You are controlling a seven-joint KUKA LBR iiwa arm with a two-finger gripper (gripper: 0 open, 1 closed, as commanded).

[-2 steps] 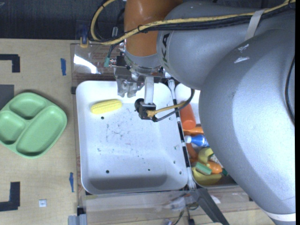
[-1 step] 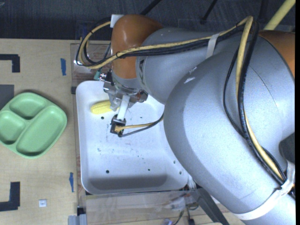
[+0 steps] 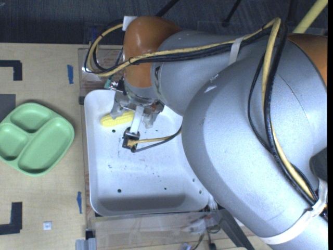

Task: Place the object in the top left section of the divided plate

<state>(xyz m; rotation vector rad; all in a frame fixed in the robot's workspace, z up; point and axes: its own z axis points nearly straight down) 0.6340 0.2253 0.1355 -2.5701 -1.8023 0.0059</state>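
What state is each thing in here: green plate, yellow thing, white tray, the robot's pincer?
Green divided plate: upright on the bench, nothing in its sections.
Yellow object: lying in the white bin, not yet on the plate.
White bin: holds the yellow object, some dark specks.
Pincer: low over the bin, beside the yellow object.

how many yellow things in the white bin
1. The yellow object lies in the upper left of the white bin. The arm covers that bin's right side, so more may be hidden.
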